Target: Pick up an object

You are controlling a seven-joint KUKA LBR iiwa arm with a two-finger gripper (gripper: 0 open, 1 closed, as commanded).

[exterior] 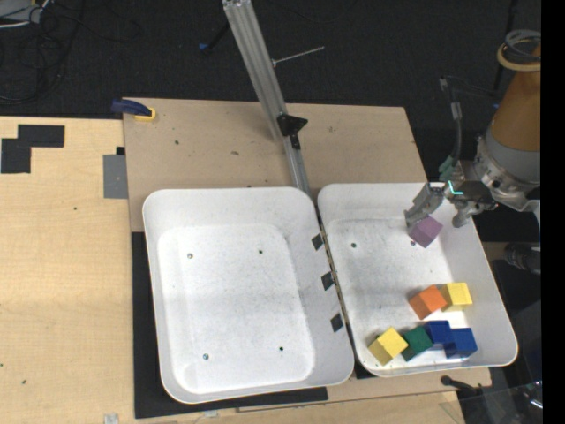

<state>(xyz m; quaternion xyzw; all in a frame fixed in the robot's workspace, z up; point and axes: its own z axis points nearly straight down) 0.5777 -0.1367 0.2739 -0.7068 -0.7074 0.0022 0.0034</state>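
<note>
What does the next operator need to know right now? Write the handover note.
Gripper: over the upper part of the right bin, a purple block just below it. Whether the block is gripped or merely under the gripper, I cannot tell.
Other blocks: orange and yellow together; lower down, a second yellow, green and blue, all in the right bin's lower right corner.
Left bin: white, beside the right one.
Done: the arm is at the purple block.
Left: confirm the grasp, then lift clear.
</note>
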